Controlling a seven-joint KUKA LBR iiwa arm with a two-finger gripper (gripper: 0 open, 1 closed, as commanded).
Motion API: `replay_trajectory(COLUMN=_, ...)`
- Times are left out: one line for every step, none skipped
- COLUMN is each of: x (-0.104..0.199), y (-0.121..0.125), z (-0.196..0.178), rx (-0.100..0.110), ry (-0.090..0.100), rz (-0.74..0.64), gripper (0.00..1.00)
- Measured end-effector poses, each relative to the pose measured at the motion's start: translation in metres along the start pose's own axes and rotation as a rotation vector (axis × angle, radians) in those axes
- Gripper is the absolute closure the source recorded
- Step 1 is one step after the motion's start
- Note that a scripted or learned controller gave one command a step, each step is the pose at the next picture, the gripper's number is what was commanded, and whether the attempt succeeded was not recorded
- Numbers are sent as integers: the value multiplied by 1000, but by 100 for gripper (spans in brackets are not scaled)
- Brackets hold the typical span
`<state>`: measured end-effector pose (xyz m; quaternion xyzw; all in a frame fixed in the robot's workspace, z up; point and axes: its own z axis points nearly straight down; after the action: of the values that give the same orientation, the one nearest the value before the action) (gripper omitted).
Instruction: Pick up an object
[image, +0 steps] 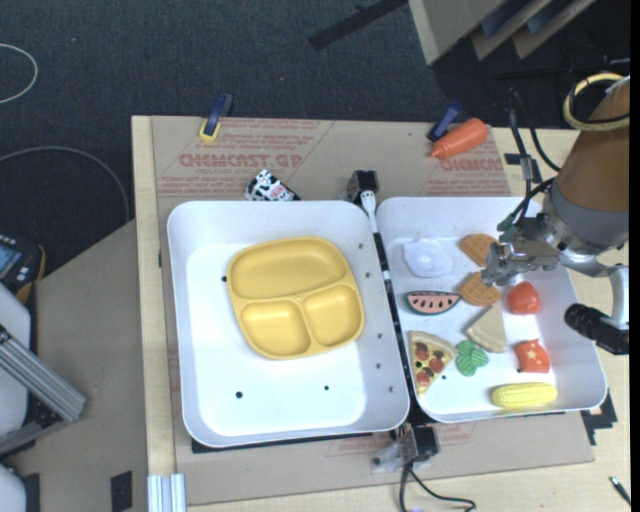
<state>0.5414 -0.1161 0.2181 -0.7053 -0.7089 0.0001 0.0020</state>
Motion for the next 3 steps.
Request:
replay_trajectory(x=51, y=9, z=-13, rx=-7, ry=-2, rz=-2, gripper=100)
replay_trajectory(x=98, y=9, z=-2, rx=0, ry=0, rz=0, gripper=100)
replay_trajectory(x=139, y=16, z=-17, rx=-7, ry=-2, rz=0, gripper=100)
